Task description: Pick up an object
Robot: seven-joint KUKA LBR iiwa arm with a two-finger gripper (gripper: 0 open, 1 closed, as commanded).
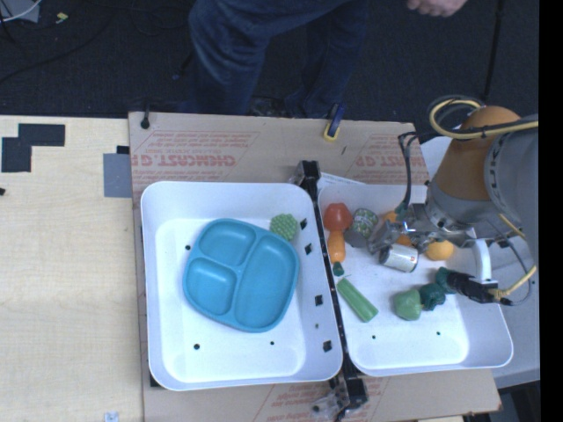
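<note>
The right bin (pixel 440 345) holds several small items: a red tomato (pixel 336 216), an orange piece (pixel 336 247), a green cucumber (pixel 356 298), a green pepper (pixel 406 304), a dark teal object (pixel 433 294), a yellow lemon (pixel 439 251) and a silver can (pixel 401 258). My gripper (pixel 393 234) is low over the upper middle of this bin, among the can, a grey object (pixel 362 226) and the lemon. The arm's grey body and orange band (pixel 471 161) hide what lies beneath them.
The left bin (pixel 167 341) carries a blue divided plate (pixel 239 273) with a green bumpy ball (pixel 284 227) at its upper right edge. A black divider (pixel 321 262) separates the bins. A person stands behind the bench (pixel 290 33). Cables (pixel 506 280) trail at the right.
</note>
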